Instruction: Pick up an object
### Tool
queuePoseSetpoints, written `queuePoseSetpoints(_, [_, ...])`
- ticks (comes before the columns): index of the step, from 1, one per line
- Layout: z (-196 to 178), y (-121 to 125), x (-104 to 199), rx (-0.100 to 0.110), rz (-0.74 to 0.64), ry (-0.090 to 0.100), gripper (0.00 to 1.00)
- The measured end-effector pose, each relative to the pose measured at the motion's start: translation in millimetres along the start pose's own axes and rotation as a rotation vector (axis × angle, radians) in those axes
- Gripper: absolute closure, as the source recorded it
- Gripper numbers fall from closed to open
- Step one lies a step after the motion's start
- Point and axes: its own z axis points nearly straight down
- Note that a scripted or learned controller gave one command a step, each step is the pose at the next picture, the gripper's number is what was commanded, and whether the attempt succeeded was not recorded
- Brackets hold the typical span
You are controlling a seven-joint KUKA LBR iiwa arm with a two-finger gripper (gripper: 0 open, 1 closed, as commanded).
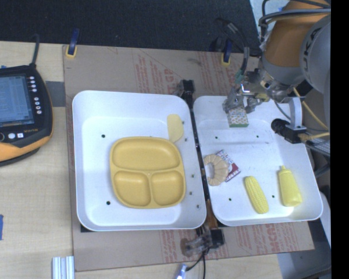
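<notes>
fingers (237, 106) pinching a small patterned block (237, 118) at its top, block hanging over right bin (262, 138) far edge

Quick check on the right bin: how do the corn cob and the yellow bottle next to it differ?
The corn cob has a bumpy, kernelled surface; the yellow bottle looks smooth. The corn cob tapers evenly along its length, while the bottle has a narrow nozzle at its far end. The corn cob lies tilted, nearer the bin's middle; the bottle lies straighter, close to the right wall. Both are yellow, lie flat in the right bin, and sit apart from each other.
</notes>
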Motion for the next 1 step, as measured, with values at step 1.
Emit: queuePoseSetpoints(1, [-35.5, -41.2, 62.9, 0.003, -0.001, -0.002, 1.00])
